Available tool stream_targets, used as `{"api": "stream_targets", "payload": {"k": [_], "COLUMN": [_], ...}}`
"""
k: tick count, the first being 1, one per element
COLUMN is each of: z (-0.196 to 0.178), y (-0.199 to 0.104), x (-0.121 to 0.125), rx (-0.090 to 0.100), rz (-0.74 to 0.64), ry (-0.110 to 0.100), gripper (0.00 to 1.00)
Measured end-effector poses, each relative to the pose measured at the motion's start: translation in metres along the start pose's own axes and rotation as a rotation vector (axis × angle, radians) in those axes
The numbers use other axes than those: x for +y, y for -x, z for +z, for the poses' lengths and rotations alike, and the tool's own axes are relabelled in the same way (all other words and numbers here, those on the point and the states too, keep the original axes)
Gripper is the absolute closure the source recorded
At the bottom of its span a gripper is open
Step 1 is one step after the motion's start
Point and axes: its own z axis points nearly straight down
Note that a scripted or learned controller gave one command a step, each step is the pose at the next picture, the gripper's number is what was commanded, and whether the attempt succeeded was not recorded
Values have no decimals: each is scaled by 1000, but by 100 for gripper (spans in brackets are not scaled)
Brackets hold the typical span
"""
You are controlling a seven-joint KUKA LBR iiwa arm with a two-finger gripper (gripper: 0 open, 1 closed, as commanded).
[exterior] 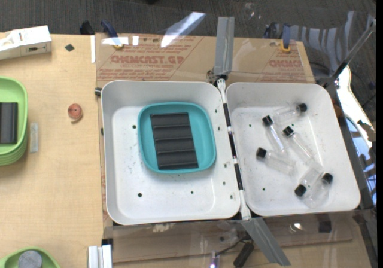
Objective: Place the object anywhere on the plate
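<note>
A teal plate [206, 141] lies in the left white bin [119, 189], with a dark ribbed pad [173, 140] on its middle. In the right white bin [251, 195] lie several clear plastic vials with black caps: one near the top right [292, 111], one in the middle [297, 141], one at the left [272, 159], and a pair at the lower right [312, 184]. The vials lie on their sides, some touching or crossing one another.
A metal divider post [224, 45] stands behind the seam between the bins. Cardboard [149, 54] backs the bins. Left of them, on the wooden bench, are a green tray [18, 153], a small round pink piece [74, 111] and a white box [24, 40].
</note>
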Motion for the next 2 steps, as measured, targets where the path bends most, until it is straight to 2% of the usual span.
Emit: {"api": "stream_targets", "payload": {"k": [2], "z": [0], "y": [-1], "x": [0], "rx": [1], "rz": [1], "ry": [0], "gripper": [0]}}
